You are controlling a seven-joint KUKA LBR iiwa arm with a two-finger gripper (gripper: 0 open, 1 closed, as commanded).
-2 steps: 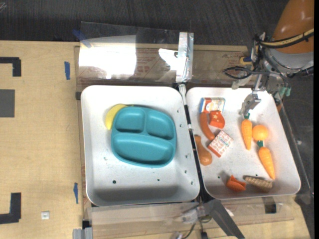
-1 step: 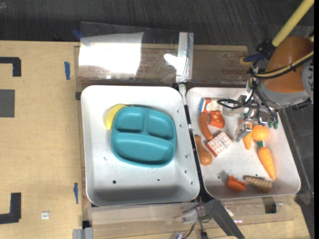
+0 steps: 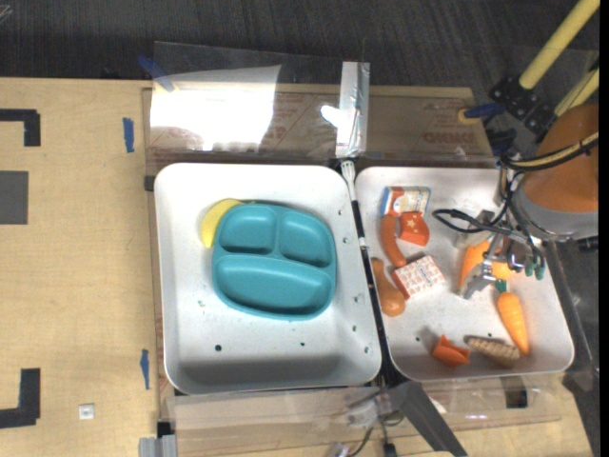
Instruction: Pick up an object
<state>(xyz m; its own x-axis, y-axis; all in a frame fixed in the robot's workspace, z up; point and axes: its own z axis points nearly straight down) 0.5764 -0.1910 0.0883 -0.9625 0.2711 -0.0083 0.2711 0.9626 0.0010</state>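
The claw [image 3: 487, 272] sits low in the right bin [image 3: 561, 346], toward its 3 o'clock side, with the arm [image 3: 571, 174] entering from that edge. Its metal tip lies against a small orange piece [image 3: 473, 258], but whether the fingers are spread or closed around it cannot be told; cables blur the area. Judged from this, the pick is at the reach-and-grasp stage: nothing is visibly lifted. A carrot [image 3: 513, 319] lies just beside the claw at 5 o'clock, a brown stick [image 3: 493, 349] beyond it, and a checked cube [image 3: 419, 275] at 9 o'clock. The left bin [image 3: 181, 331] holds a teal divided tray [image 3: 275, 260]. Closing and lifting remain.
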